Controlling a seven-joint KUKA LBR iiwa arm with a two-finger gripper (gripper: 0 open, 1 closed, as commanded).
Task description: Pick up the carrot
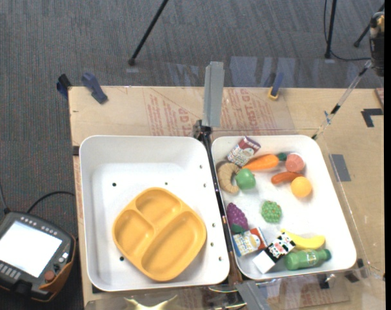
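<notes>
Camera view. Nearest: green bottle and banana at the near edge of the right bin. Carrot lies toward the far side of that bin, long axis running left-right, tip left, green top right, beside the green apple. Pincer: state cannot be told. Left bin holds a yellow tray.
</notes>
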